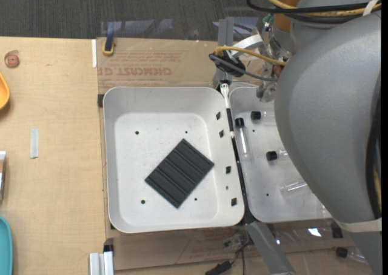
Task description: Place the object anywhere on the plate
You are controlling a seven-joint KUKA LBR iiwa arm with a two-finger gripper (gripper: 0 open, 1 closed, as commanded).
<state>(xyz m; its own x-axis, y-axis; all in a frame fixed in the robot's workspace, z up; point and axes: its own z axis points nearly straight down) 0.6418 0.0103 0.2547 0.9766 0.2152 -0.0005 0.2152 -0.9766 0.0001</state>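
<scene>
Task's thing: a flat, dark grey, ribbed rectangular plate (pixel 180 172) lies on the floor of the left shallow white plastic bin (pixel 121 219), a little toward that bin's near right corner, touching no wall.

Long axis: the ribbed plate sits turned on the diagonal, its length running from the bin's near left toward its far right.

Arm: the bulky grey arm with an orange band (pixel 330 104) hangs over the right shallow white bin (pixel 267 207) and covers most of it.

Tool: it is hidden under the arm's body, so I cannot tell its state, nor whether it carries anything.

Key relation: the plate lies to the left of the arm, across the ridge where the two bins meet; my judgement is that the coming move must cross that ridge leftward.

In the way: the two bins' touching rims, with small black clips (pixel 233 202) along them, stand between arm and plate.

Around: small black pieces (pixel 271 156) and a clear, tube-like item (pixel 293 188) lie on the right bin's floor; brown cardboard (pixel 157 65) lies under the bins' far edge; the pale wooden desk (pixel 54 146) extends to the left.

Object to place: which thing is meant I cannot tell.
</scene>
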